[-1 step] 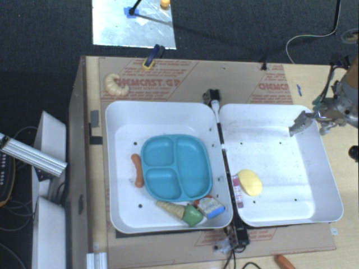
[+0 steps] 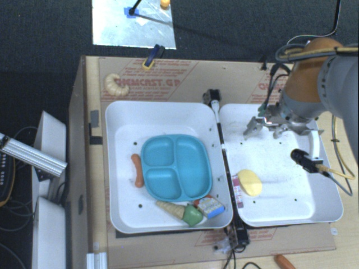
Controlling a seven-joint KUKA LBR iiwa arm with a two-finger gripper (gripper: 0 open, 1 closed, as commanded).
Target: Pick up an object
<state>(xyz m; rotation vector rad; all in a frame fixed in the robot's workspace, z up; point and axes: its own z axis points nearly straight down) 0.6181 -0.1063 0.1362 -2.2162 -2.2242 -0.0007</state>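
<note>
Two bins of smooth white plastic with a soft sheen, set on a worktop faced with matt brown printed cardboard. Divided tray: smooth turquoise plastic, slightly glossy. Yellow object: smooth, matt. Orange sausage-shaped item: smooth, plastic-looking. Arm: grey casing of satin finish, glossy orange band. Gripper: bare silver metal. Floor: dark, rough carpet. Sheet on the floor: shiny and reflective, foil-like.

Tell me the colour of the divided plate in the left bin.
Light blue; the plate shows plainly in the camera view.
</note>
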